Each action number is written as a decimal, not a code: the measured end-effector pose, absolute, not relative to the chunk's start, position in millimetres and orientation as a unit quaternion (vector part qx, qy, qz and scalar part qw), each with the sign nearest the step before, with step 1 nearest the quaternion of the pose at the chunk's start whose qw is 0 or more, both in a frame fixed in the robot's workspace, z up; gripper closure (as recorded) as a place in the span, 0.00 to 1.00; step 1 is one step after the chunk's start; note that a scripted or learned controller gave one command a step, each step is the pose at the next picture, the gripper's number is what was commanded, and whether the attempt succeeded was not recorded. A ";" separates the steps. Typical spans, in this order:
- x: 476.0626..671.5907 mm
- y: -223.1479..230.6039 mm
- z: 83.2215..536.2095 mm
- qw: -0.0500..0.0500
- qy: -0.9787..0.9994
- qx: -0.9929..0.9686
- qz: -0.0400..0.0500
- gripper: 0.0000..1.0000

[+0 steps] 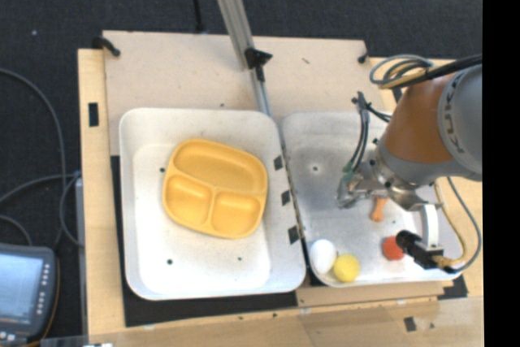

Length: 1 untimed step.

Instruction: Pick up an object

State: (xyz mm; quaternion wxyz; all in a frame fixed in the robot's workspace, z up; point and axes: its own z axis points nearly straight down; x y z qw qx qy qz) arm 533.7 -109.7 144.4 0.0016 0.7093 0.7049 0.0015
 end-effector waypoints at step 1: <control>544.5 -105.1 198.5 0.003 0.708 0.706 0.002 1.00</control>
